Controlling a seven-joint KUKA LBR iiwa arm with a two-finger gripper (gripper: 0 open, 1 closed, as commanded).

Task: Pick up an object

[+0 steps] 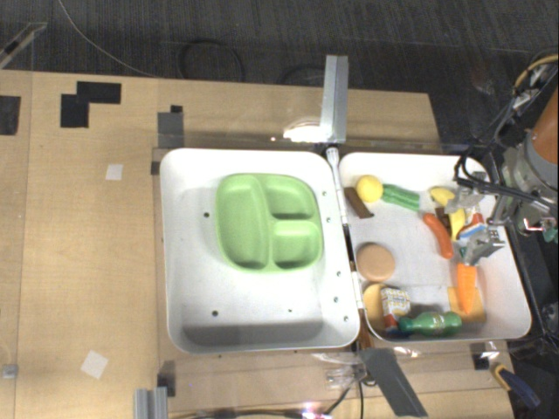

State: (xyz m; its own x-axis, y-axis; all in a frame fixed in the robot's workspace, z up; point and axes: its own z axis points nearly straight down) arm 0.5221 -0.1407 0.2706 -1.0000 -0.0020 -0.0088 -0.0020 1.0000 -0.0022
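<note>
The right bin [410, 234] holds several toy items. Among them are a yellow ball [369, 188] next to a long green piece [402, 197], a brown block [357, 202] and a tan round disc [376, 261]. There are also a red-orange stick [439, 234], an orange carrot-like piece [467, 288], a small labelled jar [395, 300] and a green bottle [430, 323] lying down. My gripper [476, 238] hangs low over the bin's right side, just above the orange piece and beside the red-orange stick. Small yellow and red bits show around its tip.
The left bin [188, 304] holds a green divided plate [266, 221]. A metal post [335, 103] stands behind the divider between the bins. Cables and the arm's wrist [533, 160] crowd the right edge.
</note>
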